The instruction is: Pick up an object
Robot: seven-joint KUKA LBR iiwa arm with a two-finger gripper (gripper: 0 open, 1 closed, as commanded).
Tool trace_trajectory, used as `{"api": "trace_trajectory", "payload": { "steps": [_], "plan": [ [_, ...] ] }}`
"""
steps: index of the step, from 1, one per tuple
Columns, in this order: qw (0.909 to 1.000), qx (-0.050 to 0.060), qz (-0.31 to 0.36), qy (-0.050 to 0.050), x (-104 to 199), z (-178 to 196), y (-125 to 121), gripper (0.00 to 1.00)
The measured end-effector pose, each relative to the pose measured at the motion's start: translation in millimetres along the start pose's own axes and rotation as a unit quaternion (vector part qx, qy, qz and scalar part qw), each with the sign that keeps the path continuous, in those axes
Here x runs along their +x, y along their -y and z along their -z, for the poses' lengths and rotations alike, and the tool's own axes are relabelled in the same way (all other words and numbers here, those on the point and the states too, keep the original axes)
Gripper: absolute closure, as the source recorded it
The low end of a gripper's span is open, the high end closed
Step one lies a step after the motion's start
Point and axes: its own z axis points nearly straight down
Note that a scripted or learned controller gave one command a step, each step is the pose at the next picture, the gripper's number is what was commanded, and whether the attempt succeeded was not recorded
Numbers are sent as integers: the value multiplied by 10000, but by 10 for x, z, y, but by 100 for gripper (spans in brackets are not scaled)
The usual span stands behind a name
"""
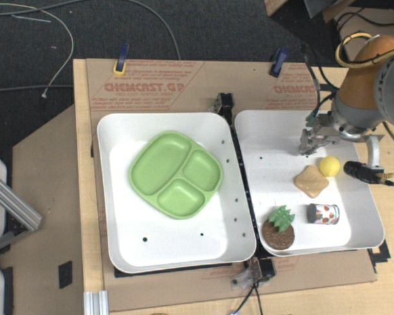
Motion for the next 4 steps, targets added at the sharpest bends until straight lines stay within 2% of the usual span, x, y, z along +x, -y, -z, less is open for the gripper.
{"api": "trace_trajectory", "payload": {
  "steps": [1,2,3,4],
  "plan": [
    [10000,-19,-10,7,38,444,-35,100],
    [10000,-28,-13,13,-38,1058,-34,100],
    [10000,-25,-11,11,-39,1309,-47,100],
    [10000,15,2,-8,387,1390,106,100]
  ]
}}
